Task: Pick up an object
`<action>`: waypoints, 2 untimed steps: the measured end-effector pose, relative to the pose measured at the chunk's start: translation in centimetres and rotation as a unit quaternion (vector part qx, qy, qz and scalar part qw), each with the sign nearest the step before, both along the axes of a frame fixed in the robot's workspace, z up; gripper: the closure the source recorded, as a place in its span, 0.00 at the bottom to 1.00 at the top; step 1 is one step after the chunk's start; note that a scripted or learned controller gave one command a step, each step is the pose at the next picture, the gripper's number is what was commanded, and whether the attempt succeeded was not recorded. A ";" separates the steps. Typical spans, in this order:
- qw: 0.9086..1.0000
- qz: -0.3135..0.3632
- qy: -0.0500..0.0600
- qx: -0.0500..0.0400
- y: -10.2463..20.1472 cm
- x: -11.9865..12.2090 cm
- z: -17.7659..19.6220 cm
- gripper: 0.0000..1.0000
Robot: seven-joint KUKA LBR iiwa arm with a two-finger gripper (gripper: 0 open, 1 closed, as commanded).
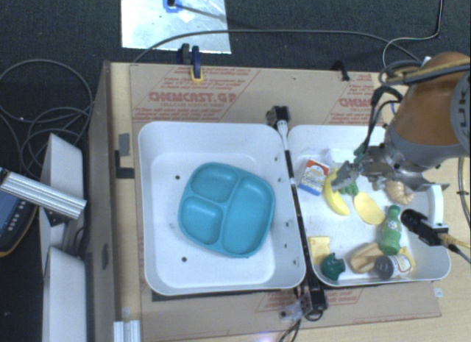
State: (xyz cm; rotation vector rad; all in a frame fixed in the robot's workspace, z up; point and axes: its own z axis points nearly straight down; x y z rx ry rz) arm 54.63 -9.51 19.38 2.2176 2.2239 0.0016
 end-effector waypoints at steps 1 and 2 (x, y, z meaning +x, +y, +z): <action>1.000 -0.001 0.001 0.000 -2.0 2.1 -9.2 0.00; 1.000 0.000 -0.001 0.000 -2.0 2.2 -8.1 1.00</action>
